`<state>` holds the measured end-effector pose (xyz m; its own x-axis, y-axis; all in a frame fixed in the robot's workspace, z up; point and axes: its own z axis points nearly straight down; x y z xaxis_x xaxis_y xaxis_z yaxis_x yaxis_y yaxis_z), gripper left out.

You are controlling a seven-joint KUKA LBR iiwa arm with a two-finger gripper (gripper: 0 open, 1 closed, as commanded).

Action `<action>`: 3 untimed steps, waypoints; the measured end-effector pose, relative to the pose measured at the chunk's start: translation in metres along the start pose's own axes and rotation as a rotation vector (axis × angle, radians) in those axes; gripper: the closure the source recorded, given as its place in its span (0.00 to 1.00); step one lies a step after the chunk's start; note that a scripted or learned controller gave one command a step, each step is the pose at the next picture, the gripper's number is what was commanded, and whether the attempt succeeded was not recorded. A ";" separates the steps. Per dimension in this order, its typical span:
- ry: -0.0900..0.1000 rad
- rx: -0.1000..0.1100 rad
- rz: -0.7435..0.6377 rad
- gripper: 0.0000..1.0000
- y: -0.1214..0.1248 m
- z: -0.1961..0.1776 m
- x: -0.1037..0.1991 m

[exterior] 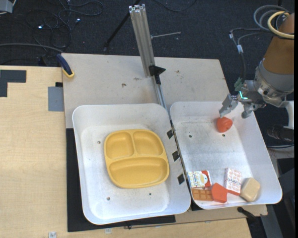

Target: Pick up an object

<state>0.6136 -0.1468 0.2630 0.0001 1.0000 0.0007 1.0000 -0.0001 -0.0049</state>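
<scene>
Toward the upper right of the frame I see the gripper (pixel 237 108) hanging over the far edge of the right bin (pixel 260 148), its two fingers spread apart with nothing between them. Just below it and a little toward the centre lies a small red-orange object (pixel 224 124), resting on the bin floor near the upper rim. It sits close under the left fingertip, but I cannot tell whether they touch.

Along the lower edge of that same bin I count a cluster of items: a small printed carton (pixel 199 179) at the left, a waffle-like brown piece (pixel 202 194) just below it, an orange block (pixel 219 193) beside that, a red-and-white packet (pixel 233 180) further right, and a tan rounded lump (pixel 250 189) nearest the lower right corner.

At centre-left, the left bin (pixel 89 133) holds a yellow divided plate (pixel 136 158) with three compartments, lying flat.

Between the bins, at the top, a grey metal post (pixel 143 38) rises from the bench (pixel 104 78). The grey arm (pixel 279 58) enters from the right edge.
</scene>
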 end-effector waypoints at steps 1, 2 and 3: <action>0.000 -0.002 0.000 0.00 0.001 -0.001 0.000; 0.000 0.003 0.001 0.00 -0.010 0.054 -0.003; 0.000 0.002 0.001 0.00 -0.013 0.099 -0.007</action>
<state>0.5998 -0.1537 0.1645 0.0011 1.0000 0.0011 1.0000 -0.0011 -0.0071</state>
